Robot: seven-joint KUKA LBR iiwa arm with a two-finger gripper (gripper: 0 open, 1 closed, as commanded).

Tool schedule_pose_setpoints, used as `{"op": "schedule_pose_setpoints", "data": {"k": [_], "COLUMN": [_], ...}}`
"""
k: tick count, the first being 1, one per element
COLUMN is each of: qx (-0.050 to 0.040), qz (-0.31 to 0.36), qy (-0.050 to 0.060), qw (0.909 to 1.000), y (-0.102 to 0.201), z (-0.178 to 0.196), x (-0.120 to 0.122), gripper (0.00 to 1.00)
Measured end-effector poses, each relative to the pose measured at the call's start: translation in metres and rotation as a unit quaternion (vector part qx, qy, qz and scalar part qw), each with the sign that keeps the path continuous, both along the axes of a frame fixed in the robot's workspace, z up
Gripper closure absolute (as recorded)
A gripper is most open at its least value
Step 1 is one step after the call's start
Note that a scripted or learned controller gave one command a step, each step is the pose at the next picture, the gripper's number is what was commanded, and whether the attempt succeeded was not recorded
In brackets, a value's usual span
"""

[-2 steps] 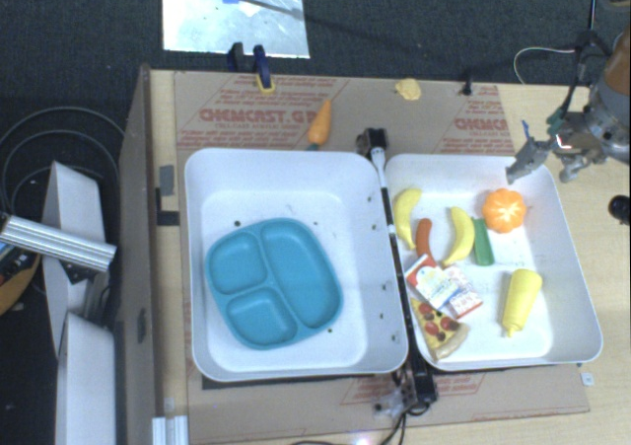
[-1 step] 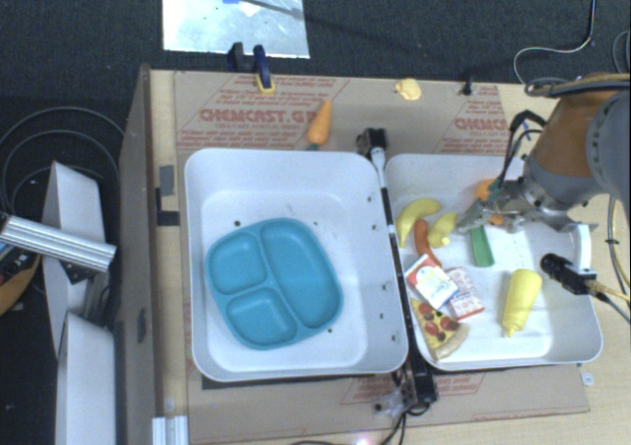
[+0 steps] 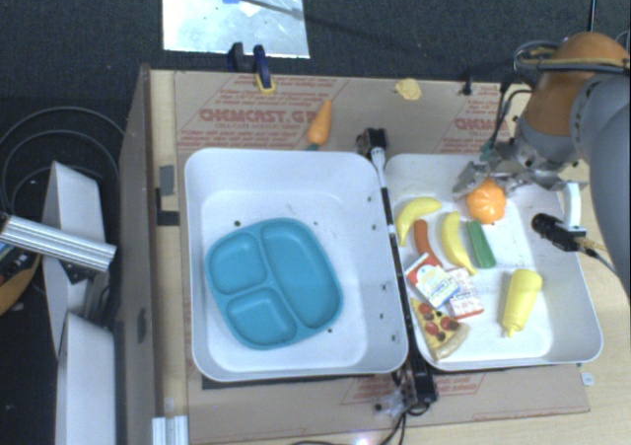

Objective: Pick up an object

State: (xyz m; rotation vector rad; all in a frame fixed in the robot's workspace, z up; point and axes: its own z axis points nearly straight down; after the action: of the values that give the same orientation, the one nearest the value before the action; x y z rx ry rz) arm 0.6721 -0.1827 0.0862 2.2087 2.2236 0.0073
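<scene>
My gripper (image 3: 489, 179) hangs over the far part of the right bin (image 3: 582, 325), directly above an orange fruit (image 3: 486, 204) that it touches or nearly touches. Whether the fruit is gripped cannot be made out. In front of the fruit lie a green cucumber (image 3: 481, 244), two bananas (image 3: 417, 213) (image 3: 455, 241) and a red sausage (image 3: 423, 236). Nearer the front of the bin are a yellow bottle (image 3: 520, 299), a red-and-white packet (image 3: 443, 287) and a pizza slice (image 3: 444, 335).
The left bin (image 3: 227, 177) holds a blue divided plate (image 3: 273, 280). A carrot (image 3: 318, 123) and a small yellow piece (image 3: 408, 90) lie on the cardboard behind the bins. The arm's grey and orange body (image 3: 577, 78) stands over the right bin's far right corner.
</scene>
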Motion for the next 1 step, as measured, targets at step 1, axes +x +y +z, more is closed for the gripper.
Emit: {"op": "schedule_pose_setpoints", "data": {"k": [1], "qx": [-0.0009], "qz": [0.0], "qy": [-0.001], "qw": [1.0], "y": [-0.0009], "z": [0.0121], "x": [-0.0004], "gripper": [1.0]}}
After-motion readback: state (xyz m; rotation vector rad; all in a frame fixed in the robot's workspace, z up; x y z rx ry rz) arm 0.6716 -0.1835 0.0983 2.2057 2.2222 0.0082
